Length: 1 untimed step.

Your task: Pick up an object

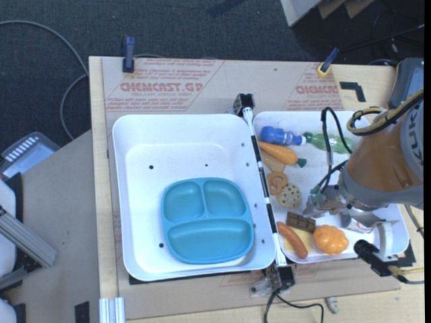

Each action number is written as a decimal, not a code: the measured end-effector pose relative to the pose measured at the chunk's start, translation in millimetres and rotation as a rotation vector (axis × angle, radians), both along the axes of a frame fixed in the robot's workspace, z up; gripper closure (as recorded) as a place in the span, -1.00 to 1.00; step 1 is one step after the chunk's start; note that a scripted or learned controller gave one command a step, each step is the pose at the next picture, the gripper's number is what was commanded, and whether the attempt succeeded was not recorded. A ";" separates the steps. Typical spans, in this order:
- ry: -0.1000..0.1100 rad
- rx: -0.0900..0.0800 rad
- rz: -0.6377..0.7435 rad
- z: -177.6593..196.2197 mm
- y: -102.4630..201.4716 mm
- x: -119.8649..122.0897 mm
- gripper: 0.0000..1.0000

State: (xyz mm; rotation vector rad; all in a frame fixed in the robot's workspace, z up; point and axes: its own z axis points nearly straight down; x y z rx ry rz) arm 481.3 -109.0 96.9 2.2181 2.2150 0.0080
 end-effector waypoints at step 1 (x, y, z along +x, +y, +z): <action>0.000 0.000 0.000 -0.1 0.1 -0.1 -1.00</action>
